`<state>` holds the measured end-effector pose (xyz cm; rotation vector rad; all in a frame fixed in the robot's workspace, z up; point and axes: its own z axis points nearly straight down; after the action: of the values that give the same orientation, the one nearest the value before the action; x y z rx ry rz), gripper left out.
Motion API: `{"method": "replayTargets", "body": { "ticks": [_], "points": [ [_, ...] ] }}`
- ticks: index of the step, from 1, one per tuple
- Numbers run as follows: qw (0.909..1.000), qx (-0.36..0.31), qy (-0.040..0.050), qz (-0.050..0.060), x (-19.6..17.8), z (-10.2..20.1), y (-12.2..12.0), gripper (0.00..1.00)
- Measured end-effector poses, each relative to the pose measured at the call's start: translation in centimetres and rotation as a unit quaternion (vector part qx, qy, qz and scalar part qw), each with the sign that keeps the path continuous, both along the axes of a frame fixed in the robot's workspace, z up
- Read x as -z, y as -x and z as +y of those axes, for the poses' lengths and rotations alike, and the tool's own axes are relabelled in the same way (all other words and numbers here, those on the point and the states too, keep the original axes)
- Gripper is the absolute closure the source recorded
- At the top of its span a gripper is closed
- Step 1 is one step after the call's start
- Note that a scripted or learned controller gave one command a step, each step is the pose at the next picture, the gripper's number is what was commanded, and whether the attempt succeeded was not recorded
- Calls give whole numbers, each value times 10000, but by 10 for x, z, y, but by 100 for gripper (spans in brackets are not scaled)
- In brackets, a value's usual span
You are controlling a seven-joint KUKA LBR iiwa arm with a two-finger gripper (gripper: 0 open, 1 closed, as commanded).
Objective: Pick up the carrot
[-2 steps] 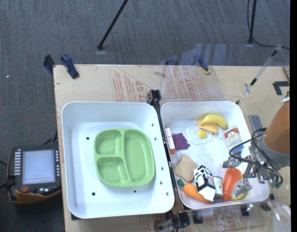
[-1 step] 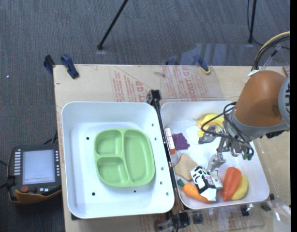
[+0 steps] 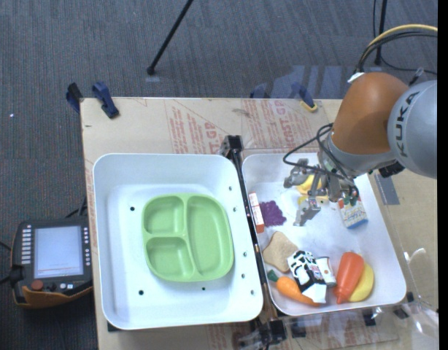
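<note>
The carrot (image 3: 291, 289), orange with a green stub at its left end, lies near the front edge of the right bin (image 3: 381, 228). A black-and-white carton (image 3: 306, 269) partly covers its right end. My gripper (image 3: 302, 195) hangs over the middle of the same bin, well behind the carrot and apart from it. Its fingers (image 3: 306, 213) stand open. A small yellow thing (image 3: 306, 185) lies beside or under them, and I cannot tell whether they touch it.
Purple grapes (image 3: 271, 212), a bread slice (image 3: 280, 250), a small white box (image 3: 353, 214), and an orange-red tapered piece (image 3: 348, 273) against a yellow one (image 3: 364, 283) share the right bin. The left bin (image 3: 111, 224) holds a green divided plate (image 3: 187, 237).
</note>
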<state>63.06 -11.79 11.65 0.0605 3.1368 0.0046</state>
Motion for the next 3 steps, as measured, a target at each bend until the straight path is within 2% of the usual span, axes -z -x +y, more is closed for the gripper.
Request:
{"method": "replayTargets", "body": {
  "ticks": [1, 2, 3],
  "points": [
    [9972, -752, 5, 25, 30, -5, 60, 0],
    [9990, -438, 26, -116, 23, -5, 132, 0],
    [9950, -996, 13, -58, -60, 40, 71, 0]
  ]
}}
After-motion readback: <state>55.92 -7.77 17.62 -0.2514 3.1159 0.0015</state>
